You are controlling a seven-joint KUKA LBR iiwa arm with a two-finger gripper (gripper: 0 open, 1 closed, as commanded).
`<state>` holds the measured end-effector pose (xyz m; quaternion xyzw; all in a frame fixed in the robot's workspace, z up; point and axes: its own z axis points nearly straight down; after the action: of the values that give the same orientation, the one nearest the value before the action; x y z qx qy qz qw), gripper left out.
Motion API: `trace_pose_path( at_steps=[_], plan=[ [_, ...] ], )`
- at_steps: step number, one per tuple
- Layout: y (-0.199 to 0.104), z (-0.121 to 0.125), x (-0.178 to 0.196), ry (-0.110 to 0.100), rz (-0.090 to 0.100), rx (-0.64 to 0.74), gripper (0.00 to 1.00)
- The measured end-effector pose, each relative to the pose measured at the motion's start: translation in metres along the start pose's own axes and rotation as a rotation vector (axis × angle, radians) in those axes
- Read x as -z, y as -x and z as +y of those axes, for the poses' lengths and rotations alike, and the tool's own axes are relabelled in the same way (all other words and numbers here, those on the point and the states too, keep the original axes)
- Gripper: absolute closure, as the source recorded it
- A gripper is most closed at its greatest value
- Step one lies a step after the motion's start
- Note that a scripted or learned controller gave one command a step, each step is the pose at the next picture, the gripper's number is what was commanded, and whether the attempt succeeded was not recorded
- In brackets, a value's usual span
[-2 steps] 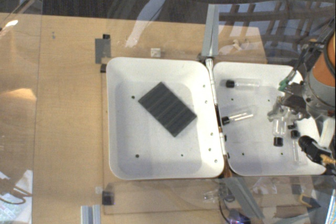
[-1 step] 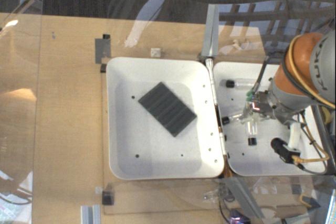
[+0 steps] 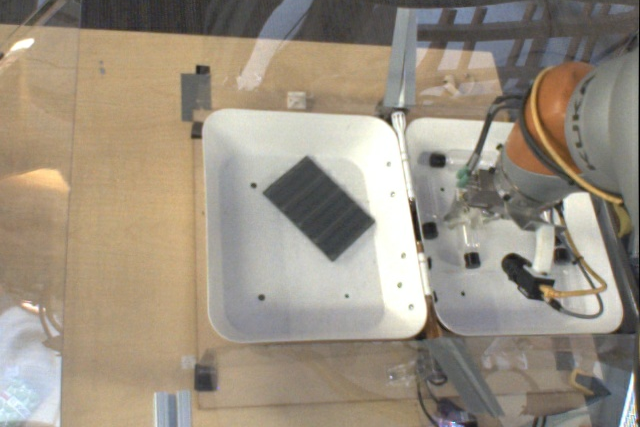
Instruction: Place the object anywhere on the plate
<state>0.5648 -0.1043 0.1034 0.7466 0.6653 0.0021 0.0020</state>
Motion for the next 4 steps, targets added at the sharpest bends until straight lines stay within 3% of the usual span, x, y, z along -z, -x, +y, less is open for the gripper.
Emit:
trace_pose_path(
  at_steps=[1,4],
  plan=[
    [-0.002,0.036,-0.009,0.015,-0.004,0.152,1.0],
    [-0.007,0.042,0.024,0.03,-0.003,0.163,1.0]
  ],
)
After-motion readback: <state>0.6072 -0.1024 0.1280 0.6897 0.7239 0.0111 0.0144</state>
